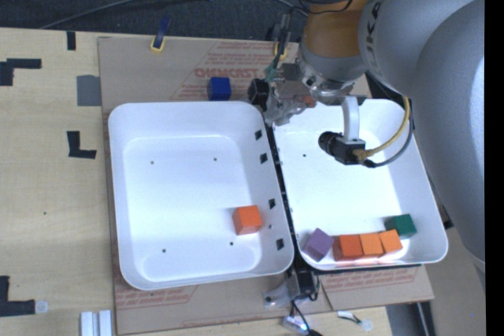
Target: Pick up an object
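An orange cube [247, 219] lies in the left bin [157, 130], near its front right corner. Along the front wall of the right bin [394, 169] sit a purple block [317, 244], three orange blocks [368, 245] in a row, and a green block [402, 226]. My gripper [280, 105] hangs over the far end of the divider between the two bins, well away from all these blocks. The wrist hides what is under it.
A blue cube [220, 87] rests on the cardboard just behind the left bin. A black cable fitting [340, 147] dangles from the arm over the right bin. The large grey arm covers the right side of the bench.
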`<state>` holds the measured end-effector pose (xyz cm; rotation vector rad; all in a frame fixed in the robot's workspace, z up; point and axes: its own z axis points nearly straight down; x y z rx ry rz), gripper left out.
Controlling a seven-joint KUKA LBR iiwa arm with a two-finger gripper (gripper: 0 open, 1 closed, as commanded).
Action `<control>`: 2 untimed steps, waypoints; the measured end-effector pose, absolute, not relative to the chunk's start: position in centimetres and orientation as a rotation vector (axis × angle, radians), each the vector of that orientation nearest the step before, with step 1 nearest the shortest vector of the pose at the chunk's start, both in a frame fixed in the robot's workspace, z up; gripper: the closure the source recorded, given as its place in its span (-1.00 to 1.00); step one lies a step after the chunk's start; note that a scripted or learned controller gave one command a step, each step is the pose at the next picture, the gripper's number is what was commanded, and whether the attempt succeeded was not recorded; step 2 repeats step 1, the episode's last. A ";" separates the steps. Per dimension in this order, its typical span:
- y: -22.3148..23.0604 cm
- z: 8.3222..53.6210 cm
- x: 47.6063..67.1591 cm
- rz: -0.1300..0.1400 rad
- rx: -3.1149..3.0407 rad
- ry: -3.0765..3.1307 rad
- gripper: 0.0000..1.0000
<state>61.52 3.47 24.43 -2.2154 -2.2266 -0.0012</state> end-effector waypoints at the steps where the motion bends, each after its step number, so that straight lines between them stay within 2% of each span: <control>1: 9.3 23.1 62.2 0.001 -2.216 -2.225 1.00; 2: 9.3 23.1 62.2 0.001 -2.216 -2.225 1.00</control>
